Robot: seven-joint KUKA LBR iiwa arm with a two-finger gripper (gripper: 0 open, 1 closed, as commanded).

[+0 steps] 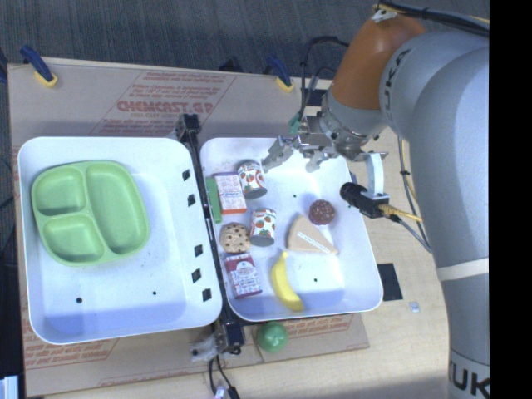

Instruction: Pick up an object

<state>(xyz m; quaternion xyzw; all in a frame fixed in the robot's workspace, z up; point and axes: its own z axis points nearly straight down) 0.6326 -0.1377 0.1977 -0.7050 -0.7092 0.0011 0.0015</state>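
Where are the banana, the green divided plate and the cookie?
banana (286,285): camera view, middle of its curved yellow body.
green divided plate (90,211): camera view, ridge between its compartments.
cookie (234,238): camera view, centre of its top face.

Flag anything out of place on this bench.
A green ball lies outside the right bin, on the cardboard at its front edge, while the other small items sit inside that bin. Nothing looks spilled or damaged.

tray (87,210) in left bin (50,318), banana (287,283) in right bin (362,285)
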